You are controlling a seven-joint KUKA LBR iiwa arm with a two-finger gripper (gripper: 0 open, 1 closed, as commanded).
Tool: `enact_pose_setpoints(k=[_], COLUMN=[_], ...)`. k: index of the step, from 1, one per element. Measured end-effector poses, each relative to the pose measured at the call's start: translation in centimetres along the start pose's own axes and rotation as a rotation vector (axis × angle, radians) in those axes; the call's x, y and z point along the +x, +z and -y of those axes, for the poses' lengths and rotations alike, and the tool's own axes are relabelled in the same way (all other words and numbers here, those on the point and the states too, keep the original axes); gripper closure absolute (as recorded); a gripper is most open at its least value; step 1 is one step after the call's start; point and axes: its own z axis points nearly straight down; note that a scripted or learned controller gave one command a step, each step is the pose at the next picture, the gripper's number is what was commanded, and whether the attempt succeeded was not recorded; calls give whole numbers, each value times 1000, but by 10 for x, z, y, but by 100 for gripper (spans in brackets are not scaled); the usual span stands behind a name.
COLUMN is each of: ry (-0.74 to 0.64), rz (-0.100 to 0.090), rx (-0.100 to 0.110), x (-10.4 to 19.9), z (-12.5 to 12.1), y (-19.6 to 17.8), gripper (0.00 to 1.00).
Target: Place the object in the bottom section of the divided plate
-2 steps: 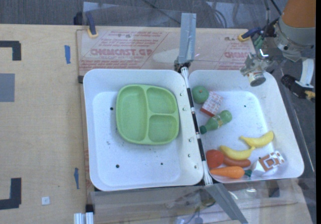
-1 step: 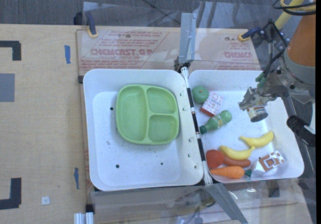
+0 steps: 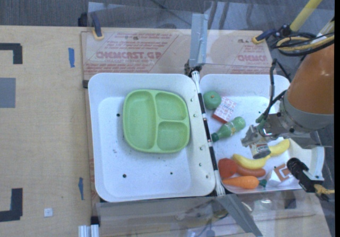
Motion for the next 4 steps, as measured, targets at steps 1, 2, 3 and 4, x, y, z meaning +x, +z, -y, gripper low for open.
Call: enact_pose_setpoints(k=[1,2,3,4], ry=[-21,-176,-372,-372], rz=[-1,0,0,0], rx=[2,-1,-2,-2], x=[73,147,274,274], z=[-6,-12,-70,-70], y=[31,-41,-38,-38], gripper=[100,100,100,0])
